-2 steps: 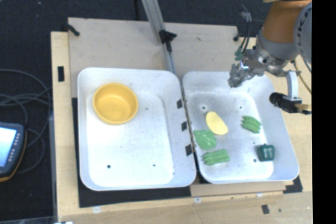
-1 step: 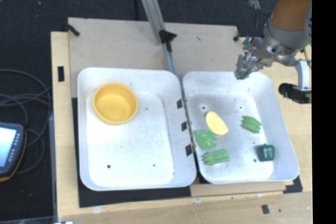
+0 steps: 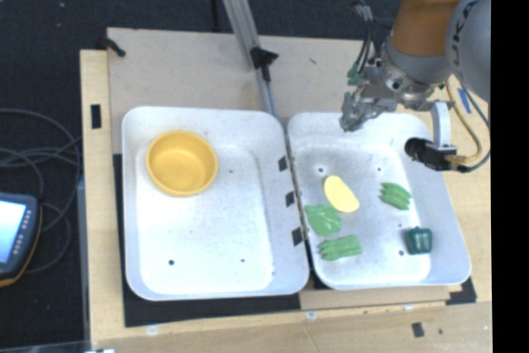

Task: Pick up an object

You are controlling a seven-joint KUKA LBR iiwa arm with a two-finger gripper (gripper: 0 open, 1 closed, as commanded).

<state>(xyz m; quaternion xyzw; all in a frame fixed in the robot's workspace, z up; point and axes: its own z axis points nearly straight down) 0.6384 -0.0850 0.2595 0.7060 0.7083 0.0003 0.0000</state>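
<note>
The right bin [image 3: 438, 178] holds a pale yellow oval piece [image 3: 340, 194], two light green pieces [image 3: 322, 219] [image 3: 340, 246] near its left wall, a smaller green piece [image 3: 395, 195] further right and a dark green block [image 3: 418, 240] at the right. My gripper [image 3: 354, 118] hangs over the back left part of this bin, above and behind the yellow piece, apart from every object. Nothing shows between its fingers.
In the left bin [image 3: 207, 260] a yellow bowl [image 3: 182, 163] sits at the back left. A slanted metal rail [image 3: 240, 12] runs down to the gap between the bins. A black part on the arm's cabling [image 3: 426, 151] hangs over the right bin's back right.
</note>
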